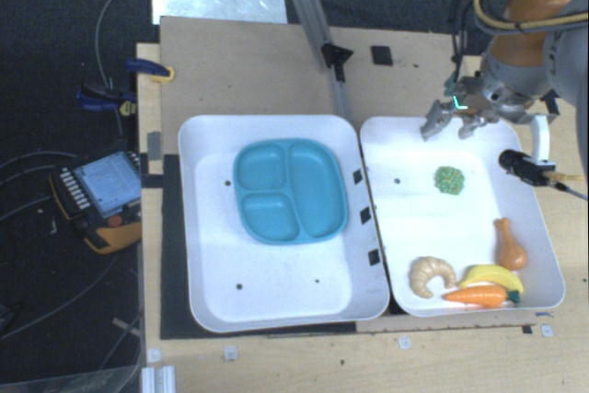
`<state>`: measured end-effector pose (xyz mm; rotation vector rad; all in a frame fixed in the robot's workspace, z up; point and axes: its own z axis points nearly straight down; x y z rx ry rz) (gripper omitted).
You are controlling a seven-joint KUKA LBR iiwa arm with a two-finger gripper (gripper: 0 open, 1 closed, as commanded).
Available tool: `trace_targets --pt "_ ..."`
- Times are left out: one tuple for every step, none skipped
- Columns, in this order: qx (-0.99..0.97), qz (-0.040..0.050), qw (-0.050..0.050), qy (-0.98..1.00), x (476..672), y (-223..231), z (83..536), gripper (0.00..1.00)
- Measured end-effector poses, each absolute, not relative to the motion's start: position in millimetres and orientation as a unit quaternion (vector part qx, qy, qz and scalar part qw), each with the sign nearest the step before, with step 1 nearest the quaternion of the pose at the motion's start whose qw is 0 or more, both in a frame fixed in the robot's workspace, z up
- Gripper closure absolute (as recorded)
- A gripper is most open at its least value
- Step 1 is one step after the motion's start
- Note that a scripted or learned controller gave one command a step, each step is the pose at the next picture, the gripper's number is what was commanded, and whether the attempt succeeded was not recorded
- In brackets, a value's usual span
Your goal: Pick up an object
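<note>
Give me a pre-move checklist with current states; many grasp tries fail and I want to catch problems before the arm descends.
1. Tool fingers apart: ok, open, with nothing between them.
2. Tool over the right bin: ok, at its far edge.
3. Nearest target free-standing: ok, the broccoli floret lies alone.
4. Tool directly above the broccoli floret: not ok, it sits farther back.
5. Other items separated: not ok, croissant, banana and carrot crowd the near corner.
6. Tool height above the bin floor: cannot tell.

Grey arm reaching in from the right, end effector (452, 123) fingers spread apart, holding nothing
</note>
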<state>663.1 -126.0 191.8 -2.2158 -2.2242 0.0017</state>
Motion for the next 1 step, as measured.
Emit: trace_targets --pt "-0.706 -0.0007 -0.001 -0.709 664.2 -125.9 193.8 0.0"
